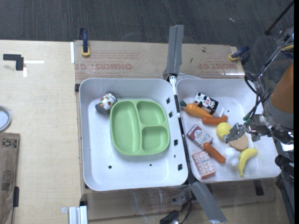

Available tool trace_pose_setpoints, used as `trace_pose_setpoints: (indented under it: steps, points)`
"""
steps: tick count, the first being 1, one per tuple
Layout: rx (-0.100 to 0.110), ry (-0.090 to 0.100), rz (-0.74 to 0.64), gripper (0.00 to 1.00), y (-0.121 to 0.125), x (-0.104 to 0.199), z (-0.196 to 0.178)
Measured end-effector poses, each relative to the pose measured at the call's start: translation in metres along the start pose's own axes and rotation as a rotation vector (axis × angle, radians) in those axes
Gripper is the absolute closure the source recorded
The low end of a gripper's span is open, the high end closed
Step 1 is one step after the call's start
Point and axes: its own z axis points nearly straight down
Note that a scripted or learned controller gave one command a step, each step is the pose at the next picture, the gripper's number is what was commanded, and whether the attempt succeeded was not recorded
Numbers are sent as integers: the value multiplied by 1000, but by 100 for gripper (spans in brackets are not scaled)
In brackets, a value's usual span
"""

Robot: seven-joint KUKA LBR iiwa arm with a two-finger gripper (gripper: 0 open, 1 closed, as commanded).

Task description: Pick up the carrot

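Arm comes in from the right, orange band at the frame edge, wrist low over the right bin point(233, 90). Hand point(235, 133) sits low beside the lemon point(223, 128), above a tan round piece point(239, 143); can't tell if it's released or clenched, nothing visibly gripped. Carrot point(196, 109) lies untouched in the upper left part of the right bin, orange with green stub toward the divider, next to a black-and-white carton point(206, 102). Banana point(245, 158) near the front right. Left bin point(91, 139) holds a green divided plate point(139, 126).
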Motion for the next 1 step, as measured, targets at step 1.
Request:
trace_pose_setpoints:
  steps: [1]
  points:
    - [-1, -1, -65, 0, 86, 26, 81]
